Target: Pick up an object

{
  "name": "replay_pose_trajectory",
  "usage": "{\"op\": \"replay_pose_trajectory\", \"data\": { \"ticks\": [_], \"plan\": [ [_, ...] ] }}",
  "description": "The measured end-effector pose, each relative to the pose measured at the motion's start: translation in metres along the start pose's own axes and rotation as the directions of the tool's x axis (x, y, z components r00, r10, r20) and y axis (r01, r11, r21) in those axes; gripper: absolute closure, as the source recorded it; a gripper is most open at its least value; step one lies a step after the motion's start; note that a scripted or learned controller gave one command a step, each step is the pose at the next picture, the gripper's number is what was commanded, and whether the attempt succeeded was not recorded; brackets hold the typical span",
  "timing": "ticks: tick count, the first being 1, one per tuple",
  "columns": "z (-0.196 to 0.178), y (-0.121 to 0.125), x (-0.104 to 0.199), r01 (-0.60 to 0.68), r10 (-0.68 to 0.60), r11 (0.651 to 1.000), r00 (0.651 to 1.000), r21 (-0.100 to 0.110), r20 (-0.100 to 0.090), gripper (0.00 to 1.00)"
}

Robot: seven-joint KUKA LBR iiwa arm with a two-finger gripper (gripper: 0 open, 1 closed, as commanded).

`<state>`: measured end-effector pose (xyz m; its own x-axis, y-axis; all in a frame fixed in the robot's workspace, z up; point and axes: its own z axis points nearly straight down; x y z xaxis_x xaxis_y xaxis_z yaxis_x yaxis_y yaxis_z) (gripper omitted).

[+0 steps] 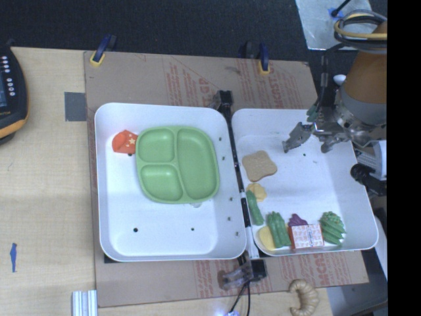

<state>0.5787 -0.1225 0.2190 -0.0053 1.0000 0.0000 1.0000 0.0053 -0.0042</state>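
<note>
Hidden: we see the arm (366, 78) cut off at right.
Gripper (309, 141): hovering over right bin (355, 196), fingers apart, holding nothing.
Objects: bread slice (258, 166) left of gripper; toy vegetables (279, 229) along near edge.

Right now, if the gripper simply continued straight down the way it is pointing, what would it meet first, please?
Most likely bare floor of the right bin. The gripper hangs above its upper part, and the slice of toast lies off to its left, though depth is hard to judge here.
</note>
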Motion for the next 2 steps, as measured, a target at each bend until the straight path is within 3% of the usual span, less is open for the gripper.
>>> {"op": "replay_pose_trajectory", "data": {
  "ticks": [1,2],
  "plan": [
    [0.007,-0.105,-0.034,-0.007,0.007,1.0,1.0,0.008,-0.001,0.0],
    [0.016,-0.102,0.041,0.007,-0.007,1.0,1.0,0.003,-0.004,0.0]
  ]
}}
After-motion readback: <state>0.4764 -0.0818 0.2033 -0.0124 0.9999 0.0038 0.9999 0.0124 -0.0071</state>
